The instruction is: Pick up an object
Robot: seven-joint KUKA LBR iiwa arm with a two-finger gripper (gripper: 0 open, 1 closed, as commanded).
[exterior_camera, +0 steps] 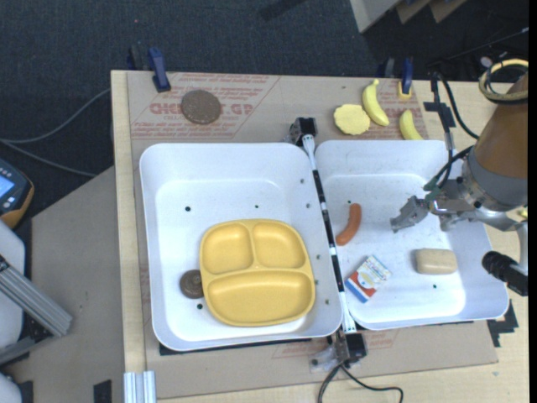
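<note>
My gripper (406,216) hangs over the middle of the right bin (394,162), reaching in from the right on the grey arm with its orange band. An orange-red sausage (348,224) lies to its left near the divider. A small white carton with blue and red print (368,277) lies below and to the left of the gripper. A beige bar (435,261) rests just below and to its right. Nothing shows in the gripper.
The left bin (168,183) holds a yellow divided plate (256,271) with a brown disc (191,284) at its left edge. On the board behind the bins lie another brown disc (200,106), a yellow round piece (352,119) and two bananas (376,103).
</note>
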